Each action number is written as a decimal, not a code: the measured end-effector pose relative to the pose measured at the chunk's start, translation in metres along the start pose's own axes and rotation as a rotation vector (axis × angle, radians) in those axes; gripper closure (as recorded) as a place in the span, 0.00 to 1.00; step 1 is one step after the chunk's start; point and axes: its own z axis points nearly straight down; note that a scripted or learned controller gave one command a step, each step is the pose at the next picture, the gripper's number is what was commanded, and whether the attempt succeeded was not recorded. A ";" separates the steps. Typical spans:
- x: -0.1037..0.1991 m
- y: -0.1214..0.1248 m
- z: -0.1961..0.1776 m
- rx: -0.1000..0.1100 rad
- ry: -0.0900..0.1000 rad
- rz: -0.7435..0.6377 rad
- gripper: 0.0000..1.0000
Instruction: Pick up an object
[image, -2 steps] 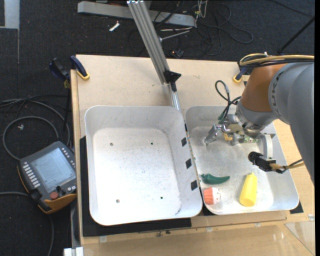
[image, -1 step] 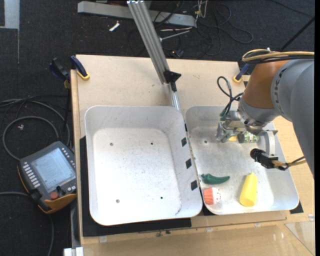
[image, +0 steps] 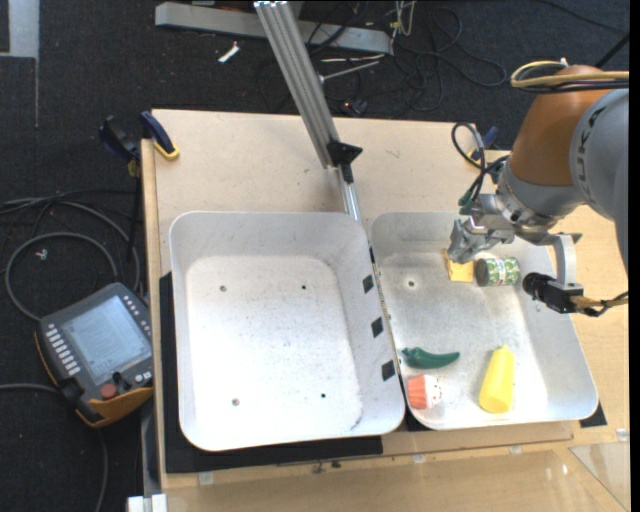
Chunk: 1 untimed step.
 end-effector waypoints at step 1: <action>0.000 0.002 -0.054 0.000 0.000 -0.001 1.00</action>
